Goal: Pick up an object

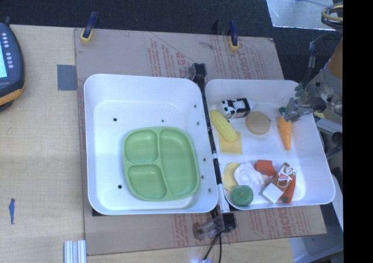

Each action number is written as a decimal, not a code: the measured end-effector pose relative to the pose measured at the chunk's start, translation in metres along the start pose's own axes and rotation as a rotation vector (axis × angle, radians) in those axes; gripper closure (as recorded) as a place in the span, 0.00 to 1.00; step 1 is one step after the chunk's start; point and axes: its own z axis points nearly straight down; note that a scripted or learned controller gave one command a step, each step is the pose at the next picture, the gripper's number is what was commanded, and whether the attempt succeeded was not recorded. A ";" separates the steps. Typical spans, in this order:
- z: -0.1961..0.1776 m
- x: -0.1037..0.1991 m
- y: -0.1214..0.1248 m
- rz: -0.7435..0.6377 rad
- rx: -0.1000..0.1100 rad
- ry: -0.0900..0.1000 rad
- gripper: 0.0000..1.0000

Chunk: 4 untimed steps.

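Camera view — gripper [291, 111] at top of orange tapered carrot [285, 132]; grip state unclear.

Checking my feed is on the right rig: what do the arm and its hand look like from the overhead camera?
At the frame's right edge, the arm shows a tan-orange patch with pale grey metal parts below it. A thin dark cable loops beside it. The hand is small, grey metal, dark at the tip. No readable markings.
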 end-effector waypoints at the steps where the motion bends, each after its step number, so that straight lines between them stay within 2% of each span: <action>1: -0.004 0.046 -0.012 -0.006 0.008 0.004 1.00; 2: -0.003 0.044 -0.012 -0.003 0.007 0.003 0.00; 3: 0.083 0.048 -0.085 -0.002 0.013 0.006 0.00; 4: 0.069 0.046 -0.081 -0.005 0.006 0.003 1.00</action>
